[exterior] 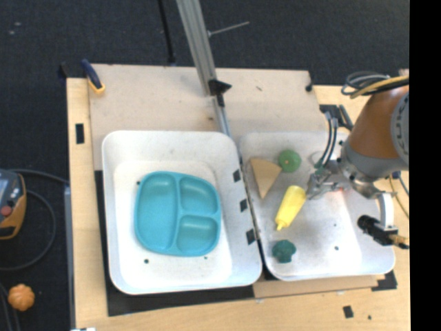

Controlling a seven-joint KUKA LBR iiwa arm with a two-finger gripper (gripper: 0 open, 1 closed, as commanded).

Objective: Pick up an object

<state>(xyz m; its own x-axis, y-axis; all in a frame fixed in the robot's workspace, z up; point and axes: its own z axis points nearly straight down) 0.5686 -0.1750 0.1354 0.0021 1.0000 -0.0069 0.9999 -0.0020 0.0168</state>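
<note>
- The arm leans in from the right over the right bin [344,264], and its claw [318,183] hangs low just beside the upper end of the yellow bottle [289,207].
- From where I stand I can't tell whether the claw is open or closed; nothing shows between its tips, so I'd say nothing is picked up yet.
- As I judge it, the task is at the reaching stage: the grip and the lift are both left to do.
- The nearest candidate looks to be the yellow bottle, lying tilted in the middle of the right bin.
- Count in the right bin, four things: one yellow bottle, one tan wedge [262,174] near the bin's left wall, one green ball [289,161] above the bottle, one dark green lump [283,251] below it.
- The left bin [124,150] holds one thing: a turquoise divided plate [178,213] with three compartments.
- Two white bins in all, side by side on the desk [151,95].
</note>
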